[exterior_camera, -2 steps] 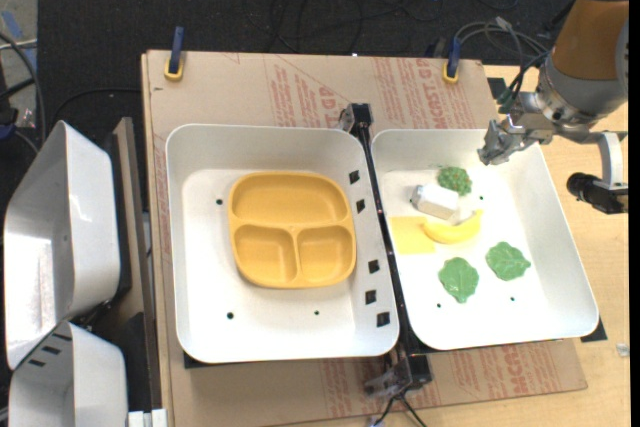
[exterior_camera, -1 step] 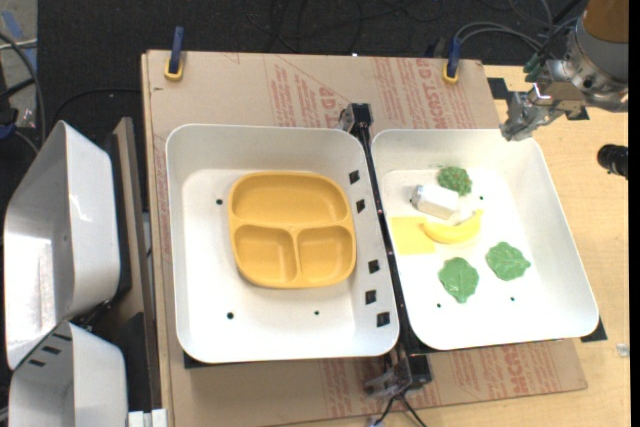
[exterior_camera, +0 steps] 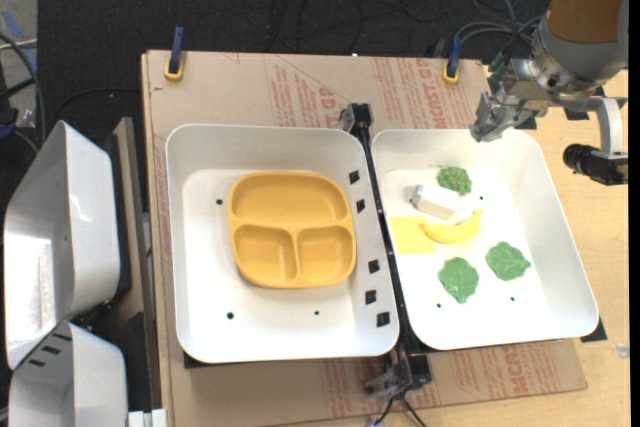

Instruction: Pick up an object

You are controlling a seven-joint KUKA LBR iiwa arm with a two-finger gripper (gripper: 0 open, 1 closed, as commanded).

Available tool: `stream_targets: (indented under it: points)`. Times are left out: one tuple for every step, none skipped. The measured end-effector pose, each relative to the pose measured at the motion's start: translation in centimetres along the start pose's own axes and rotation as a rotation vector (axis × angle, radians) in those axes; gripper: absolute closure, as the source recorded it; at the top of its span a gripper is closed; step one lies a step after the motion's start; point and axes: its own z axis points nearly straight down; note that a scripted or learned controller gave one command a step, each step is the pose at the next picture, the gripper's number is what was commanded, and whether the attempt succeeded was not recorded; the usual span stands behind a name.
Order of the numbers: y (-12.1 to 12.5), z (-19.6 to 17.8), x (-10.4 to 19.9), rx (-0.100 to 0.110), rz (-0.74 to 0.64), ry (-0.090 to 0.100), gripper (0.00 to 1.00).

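Tool (exterior_camera: 490, 127) hangs over right bin's (exterior_camera: 560, 215) far rim; finger state unclear.

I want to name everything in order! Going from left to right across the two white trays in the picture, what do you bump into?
Left bin → yellow divided plate → right bin → flat yellow square → white block → lower green piece → green piece farthest right. The gripper hangs above the right bin's far edge.
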Motion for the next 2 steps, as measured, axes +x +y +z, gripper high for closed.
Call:
stream_targets:
  points:
    - [1.4, 1.9, 5.4, 0.001, -0.001, 0.0, 1.0]
    - [1.9, 1.9, 10.6, 0.0, -0.001, 0.001, 1.0]
